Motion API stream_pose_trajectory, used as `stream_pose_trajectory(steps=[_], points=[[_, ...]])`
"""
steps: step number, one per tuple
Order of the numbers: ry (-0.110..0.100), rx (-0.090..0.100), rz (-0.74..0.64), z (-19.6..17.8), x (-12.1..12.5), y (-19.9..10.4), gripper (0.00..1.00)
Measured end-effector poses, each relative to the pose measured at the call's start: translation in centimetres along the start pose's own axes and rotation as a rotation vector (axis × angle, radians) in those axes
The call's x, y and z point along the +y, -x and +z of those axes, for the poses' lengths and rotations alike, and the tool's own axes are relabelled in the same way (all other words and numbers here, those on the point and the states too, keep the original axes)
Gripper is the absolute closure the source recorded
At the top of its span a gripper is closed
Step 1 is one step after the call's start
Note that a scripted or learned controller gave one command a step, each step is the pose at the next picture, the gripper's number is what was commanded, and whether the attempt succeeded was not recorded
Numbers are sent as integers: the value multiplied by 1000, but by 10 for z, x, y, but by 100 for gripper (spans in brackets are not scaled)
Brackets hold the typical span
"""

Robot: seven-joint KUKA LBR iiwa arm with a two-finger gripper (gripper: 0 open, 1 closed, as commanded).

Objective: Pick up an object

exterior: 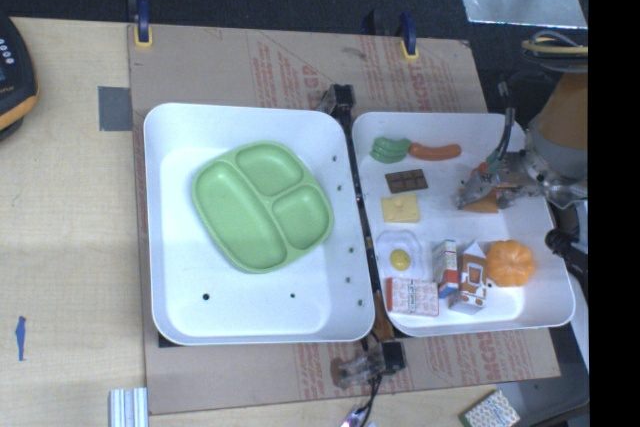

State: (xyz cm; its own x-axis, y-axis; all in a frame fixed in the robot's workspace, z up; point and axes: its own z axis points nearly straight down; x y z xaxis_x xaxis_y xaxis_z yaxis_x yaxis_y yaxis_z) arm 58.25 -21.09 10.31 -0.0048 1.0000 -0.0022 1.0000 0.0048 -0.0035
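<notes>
Two white bins sit side by side. The left bin [170,315] holds a green divided plate [262,205]. The right bin [545,315] holds, from far to near, a green vegetable [390,150] touching an orange carrot [436,152], a brown chocolate bar [406,181], a yellow block [401,208], a fried egg [399,255], small cartons [458,275], an orange pumpkin [510,263] and a red-patterned packet [412,297]. The gripper [487,187] sits low at the bin's right side over a small orange piece [483,206]; its jaw state cannot be told.
</notes>
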Motion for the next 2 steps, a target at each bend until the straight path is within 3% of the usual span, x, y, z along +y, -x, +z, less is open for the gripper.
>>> stream_pose_trajectory(steps=[1,2], points=[[5,2,-6,-17,40,-44,100],[10,5,-7,-95,51,-121,100]])
